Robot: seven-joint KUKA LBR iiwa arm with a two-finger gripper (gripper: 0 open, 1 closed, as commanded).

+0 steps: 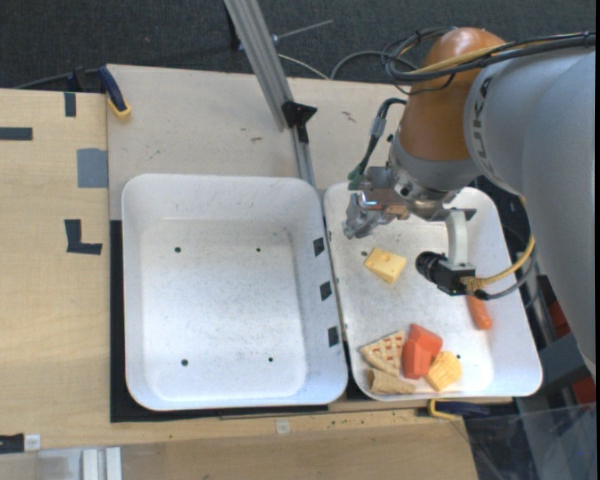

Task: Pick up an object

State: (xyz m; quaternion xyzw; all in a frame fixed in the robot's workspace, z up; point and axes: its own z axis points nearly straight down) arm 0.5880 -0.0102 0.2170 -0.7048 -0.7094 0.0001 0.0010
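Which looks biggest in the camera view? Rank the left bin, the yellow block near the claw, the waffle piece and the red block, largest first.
1. Left bin, by far the largest.
2. Waffle piece.
3. Red block, close to the waffle piece; partly overlapping, so that order is unsure.
4. Yellow block, slightly smaller.
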